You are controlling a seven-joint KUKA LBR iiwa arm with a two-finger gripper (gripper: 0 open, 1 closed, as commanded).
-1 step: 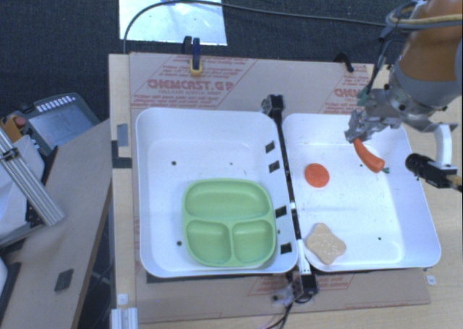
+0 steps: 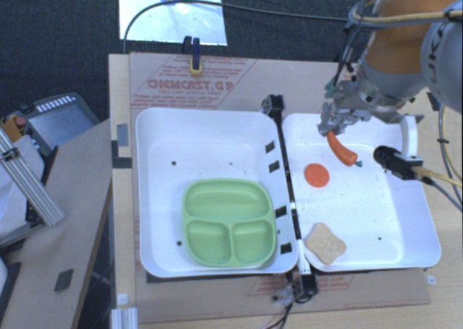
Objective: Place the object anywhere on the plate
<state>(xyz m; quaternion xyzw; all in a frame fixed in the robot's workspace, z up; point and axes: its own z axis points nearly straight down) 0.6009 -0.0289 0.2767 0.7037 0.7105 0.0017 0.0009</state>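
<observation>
Gripper (image 2: 334, 126) clamps the carrot's (image 2: 342, 149) upper end, lifted over the right bin's (image 2: 412, 237) far edge (orange slice (image 2: 316, 175) and bread (image 2: 325, 243) lie below). Judged step: carrying. Next comes travel to the green plate (image 2: 228, 221) by the left bin's (image 2: 166, 176) near edge.

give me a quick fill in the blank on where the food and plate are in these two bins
1. The green plate lies in the ____ bin.
2. The plate has ____ compartments.
3. The orange carrot hangs from the gripper above the ____ bin.
4. The piece of bread lies near that bin's ____ edge.

Missing words: left; three; right; front
</observation>
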